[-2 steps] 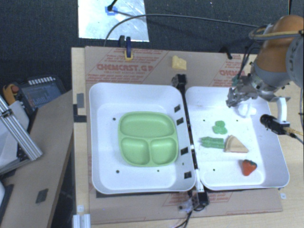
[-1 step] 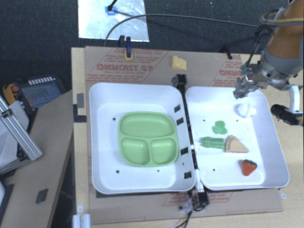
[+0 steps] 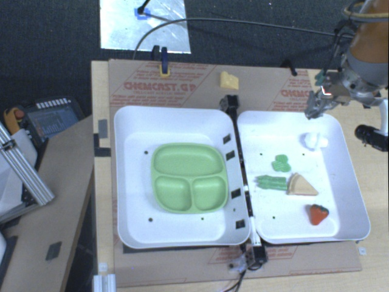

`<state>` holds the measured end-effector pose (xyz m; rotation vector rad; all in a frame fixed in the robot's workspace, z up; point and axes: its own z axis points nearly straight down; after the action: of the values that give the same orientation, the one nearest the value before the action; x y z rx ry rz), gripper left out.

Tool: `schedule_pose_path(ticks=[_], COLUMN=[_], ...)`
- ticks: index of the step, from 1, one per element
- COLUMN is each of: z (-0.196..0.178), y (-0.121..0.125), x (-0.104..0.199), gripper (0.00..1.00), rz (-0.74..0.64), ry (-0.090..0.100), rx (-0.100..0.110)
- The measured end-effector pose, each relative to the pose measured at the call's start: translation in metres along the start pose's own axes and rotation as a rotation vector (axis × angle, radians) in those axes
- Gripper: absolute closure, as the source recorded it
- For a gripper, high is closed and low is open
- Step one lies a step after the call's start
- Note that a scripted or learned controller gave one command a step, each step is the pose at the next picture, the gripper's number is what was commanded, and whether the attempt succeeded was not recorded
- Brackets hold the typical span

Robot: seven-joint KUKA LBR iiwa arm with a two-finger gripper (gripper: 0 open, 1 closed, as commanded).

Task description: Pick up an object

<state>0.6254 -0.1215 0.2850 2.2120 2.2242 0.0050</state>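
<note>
Nearest, in the right bin (image 3: 349, 163), a red strawberry (image 3: 317, 214) with a green cap lies by the near right corner. Just beyond it sits a tan wedge (image 3: 301, 185), shaped like a sandwich slice, its left edge touching a ridged green piece (image 3: 271, 182) that lies lengthwise toward the bin's middle. A little farther, a small green knobbly lump (image 3: 281, 162) rests apart from them. Toward the far right corner lies a small white thing (image 3: 312, 140), pale against the glossy white plastic and hard to make out.

The left bin (image 3: 130, 163) is the same smooth white plastic with rounded corners. In its middle sits a pale green tray (image 3: 187, 177), matte, with one wide compartment at the far side and two smaller ones at the near side.

Both bins rest on a brown board (image 3: 200, 84) printed in red; "CHEMCAST" can be read beyond the left bin. A small yellow block (image 3: 229, 80) lies on the board's far part, with a clamp (image 3: 163, 61) at its far edge.

The gripper (image 3: 315, 109) hangs over the right bin's far right rim, well apart from every piece; I cannot tell how it is set.
</note>
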Motion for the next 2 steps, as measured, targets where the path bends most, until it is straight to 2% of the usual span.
schedule_pose_path(ticks=[1,2], z=[0.021,0.023], y=[-0.016,-0.044], x=[0.051,0.101], gripper=[1.00,1.00], rz=[-0.002,-0.003], ry=[0.003,0.003], rx=[0.006,0.006])
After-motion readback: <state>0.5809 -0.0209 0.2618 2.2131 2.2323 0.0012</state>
